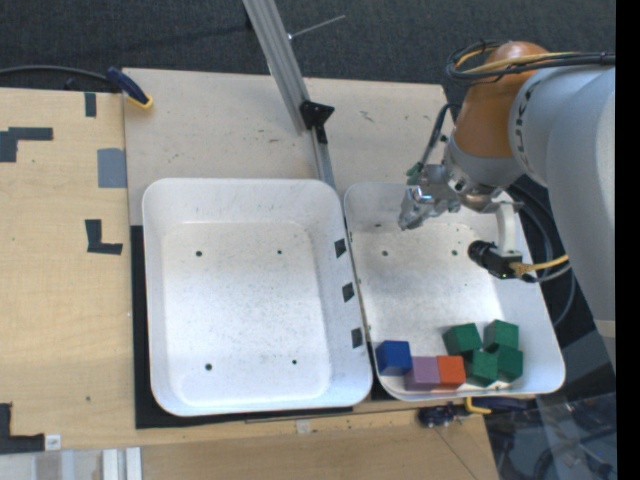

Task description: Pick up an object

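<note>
The grey arm (pixel 560 118) reaches in from the right, its gripper (pixel 414 211) poised over the far end of the right bin (pixel 420 278); whether the claw is apart or together cannot be told. The blocks cluster along the bin's near edge, well apart from the gripper: blue block (pixel 394 356), purple block (pixel 425 371), orange block (pixel 451 369) and green blocks (pixel 486 348).

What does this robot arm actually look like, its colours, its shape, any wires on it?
The arm is thick, rounded and pale grey, with a glossy orange band above the wrist. Thin dark cables loop over that band. At its end sits a small metallic grey two-finger gripper, and beside it a black fitting with yellow wires trailing away.
</note>
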Available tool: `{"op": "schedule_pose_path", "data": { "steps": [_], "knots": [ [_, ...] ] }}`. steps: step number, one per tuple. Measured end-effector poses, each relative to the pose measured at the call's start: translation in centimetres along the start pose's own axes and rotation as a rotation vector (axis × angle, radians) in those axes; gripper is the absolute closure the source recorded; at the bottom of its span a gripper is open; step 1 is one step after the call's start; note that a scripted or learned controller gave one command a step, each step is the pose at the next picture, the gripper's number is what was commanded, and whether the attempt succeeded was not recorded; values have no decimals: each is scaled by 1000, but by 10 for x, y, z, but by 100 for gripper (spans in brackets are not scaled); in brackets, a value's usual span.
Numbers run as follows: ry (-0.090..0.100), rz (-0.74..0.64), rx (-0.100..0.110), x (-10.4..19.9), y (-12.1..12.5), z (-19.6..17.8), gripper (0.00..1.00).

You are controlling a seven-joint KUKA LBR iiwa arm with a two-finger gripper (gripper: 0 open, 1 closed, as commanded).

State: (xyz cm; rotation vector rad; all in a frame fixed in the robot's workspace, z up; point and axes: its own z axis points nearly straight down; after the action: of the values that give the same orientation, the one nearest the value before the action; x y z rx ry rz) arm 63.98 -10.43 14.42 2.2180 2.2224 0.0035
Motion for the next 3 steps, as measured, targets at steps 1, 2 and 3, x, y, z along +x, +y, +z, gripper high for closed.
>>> {"op": "schedule_pose_path", "data": {
  "steps": [1, 2, 3],
  "knots": [
    [0, 1, 0, -1, -6, -46, 100],
    [-1, 1, -2, -4, -14, -102, 100],
    [1, -3, 3, 41, -33, -108, 100]
  ]
}}
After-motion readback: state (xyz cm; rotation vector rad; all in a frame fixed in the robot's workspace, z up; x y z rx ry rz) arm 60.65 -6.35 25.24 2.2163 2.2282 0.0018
